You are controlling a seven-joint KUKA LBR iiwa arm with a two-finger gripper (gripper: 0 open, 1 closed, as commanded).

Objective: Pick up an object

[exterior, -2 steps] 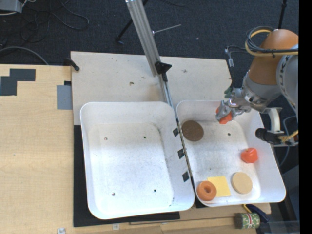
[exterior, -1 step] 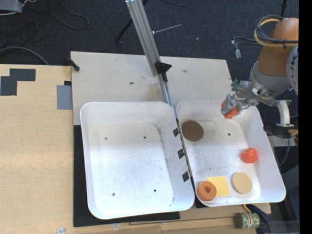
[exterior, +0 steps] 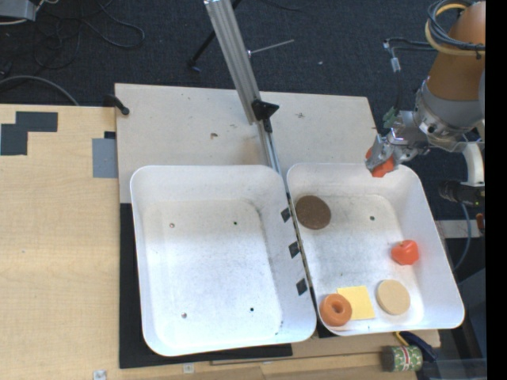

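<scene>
Bench (exterior: 198, 117) bears two white bins (exterior: 206, 260) (exterior: 428, 212) side by side.

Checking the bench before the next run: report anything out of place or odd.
One thing stands out: a green can lies on its side outside the bins, by the near edge of the right bin. Inside that bin, the orange ring overlaps the yellow square. A red-orange item sits at the gripper, above the far rim.

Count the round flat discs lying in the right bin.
2. The brown disc lies near the bin's far left, by the divider. The tan disc lies at the near right, beside the yellow square. None looks hidden.
</scene>
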